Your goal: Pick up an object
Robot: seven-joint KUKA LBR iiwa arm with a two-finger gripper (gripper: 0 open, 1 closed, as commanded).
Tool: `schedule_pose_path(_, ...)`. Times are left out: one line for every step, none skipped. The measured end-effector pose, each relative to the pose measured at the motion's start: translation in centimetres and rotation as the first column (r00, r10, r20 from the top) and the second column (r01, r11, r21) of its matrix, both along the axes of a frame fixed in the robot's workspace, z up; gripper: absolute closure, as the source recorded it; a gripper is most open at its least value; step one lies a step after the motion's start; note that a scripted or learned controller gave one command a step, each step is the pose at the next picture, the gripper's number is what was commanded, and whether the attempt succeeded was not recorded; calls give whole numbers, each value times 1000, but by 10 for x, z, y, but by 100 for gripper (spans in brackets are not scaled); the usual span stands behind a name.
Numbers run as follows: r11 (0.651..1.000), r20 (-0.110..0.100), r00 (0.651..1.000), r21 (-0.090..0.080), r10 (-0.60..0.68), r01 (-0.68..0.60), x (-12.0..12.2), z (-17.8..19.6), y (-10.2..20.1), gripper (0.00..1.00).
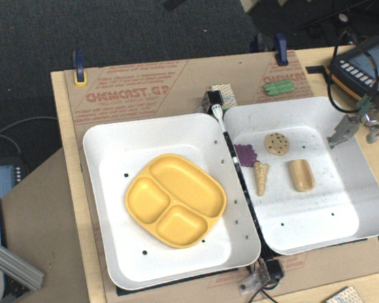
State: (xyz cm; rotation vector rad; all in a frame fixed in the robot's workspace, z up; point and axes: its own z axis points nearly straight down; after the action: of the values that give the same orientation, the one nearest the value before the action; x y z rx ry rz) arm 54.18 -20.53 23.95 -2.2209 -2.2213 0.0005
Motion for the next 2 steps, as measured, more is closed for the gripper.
schedule_pose_path(1000,3,1000,-1,5,-5,64,-70,32,0)
schedule_pose_path(1000,13,1000,-3,5,-5,98,23,57,0)
